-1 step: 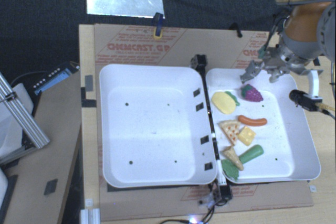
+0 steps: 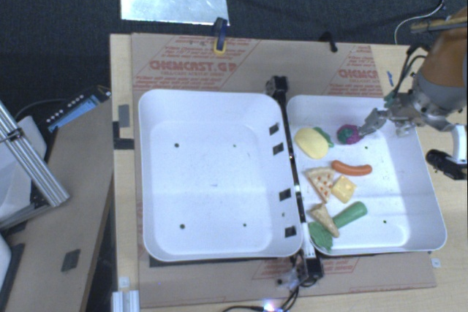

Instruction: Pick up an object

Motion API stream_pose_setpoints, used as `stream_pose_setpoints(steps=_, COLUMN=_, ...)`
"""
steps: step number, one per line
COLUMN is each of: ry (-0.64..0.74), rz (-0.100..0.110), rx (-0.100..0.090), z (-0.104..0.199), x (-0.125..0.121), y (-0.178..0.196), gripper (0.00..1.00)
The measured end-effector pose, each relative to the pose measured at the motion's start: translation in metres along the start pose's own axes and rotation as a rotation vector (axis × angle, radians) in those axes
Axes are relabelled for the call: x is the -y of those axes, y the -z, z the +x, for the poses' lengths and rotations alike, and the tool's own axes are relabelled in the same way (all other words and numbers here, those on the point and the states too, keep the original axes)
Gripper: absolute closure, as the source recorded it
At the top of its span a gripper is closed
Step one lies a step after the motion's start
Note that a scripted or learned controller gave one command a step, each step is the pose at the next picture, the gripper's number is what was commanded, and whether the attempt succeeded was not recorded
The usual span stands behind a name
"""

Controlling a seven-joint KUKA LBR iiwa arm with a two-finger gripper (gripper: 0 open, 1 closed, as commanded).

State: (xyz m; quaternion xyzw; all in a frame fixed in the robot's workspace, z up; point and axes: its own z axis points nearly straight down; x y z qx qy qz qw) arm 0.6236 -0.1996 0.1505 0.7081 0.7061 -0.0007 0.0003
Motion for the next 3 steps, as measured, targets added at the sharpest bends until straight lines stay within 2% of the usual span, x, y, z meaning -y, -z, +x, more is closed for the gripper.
stream_pose_setpoints(steps=1, ry=0.009, rz=-0.002, rx=-0.002, z=0.043, x=-0.011, y=-0.068, gripper=0.0)
stream_pose_setpoints(steps=2, ry=0.008, rz=-0.007, rx=0.0, z=0.041, x=-0.012, y=-0.054, gripper=1.0)
stream_pose_setpoints(steps=3, ry=0.017, rz=-0.01, rx=-0.004, z=0.159, x=-0.025, y=0.04, gripper=1.0)
